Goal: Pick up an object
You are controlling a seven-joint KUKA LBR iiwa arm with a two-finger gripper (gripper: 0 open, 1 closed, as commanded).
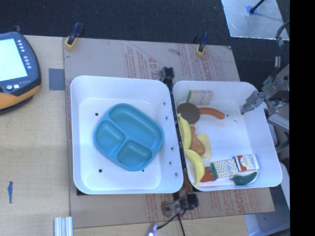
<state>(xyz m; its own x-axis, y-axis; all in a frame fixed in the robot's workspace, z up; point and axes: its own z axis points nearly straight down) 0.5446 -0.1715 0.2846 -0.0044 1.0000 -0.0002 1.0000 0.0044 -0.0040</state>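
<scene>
The right white bin [236,134] holds several toy foods. Along its left wall lie two yellow bananas [185,131] [196,164], a brown disc [189,112] and an orange-brown piece [197,144]. An orange sausage [212,113] lies beside the disc, with a small printed box [200,97] behind it. Near the front wall sit two small cartons [225,167] [246,162], a red piece [208,175] and a green piece [244,179]. My gripper [250,103] hangs over the bin's far right corner, apart from every item. The left bin [81,132] holds a blue divided plate [129,136].
Both bins rest on a cardboard sheet [133,58] held by two blue clamps [74,35] [201,42]. A teach pendant [15,70] lies at the bench's left edge. The middle of the right bin's floor is bare white.
</scene>
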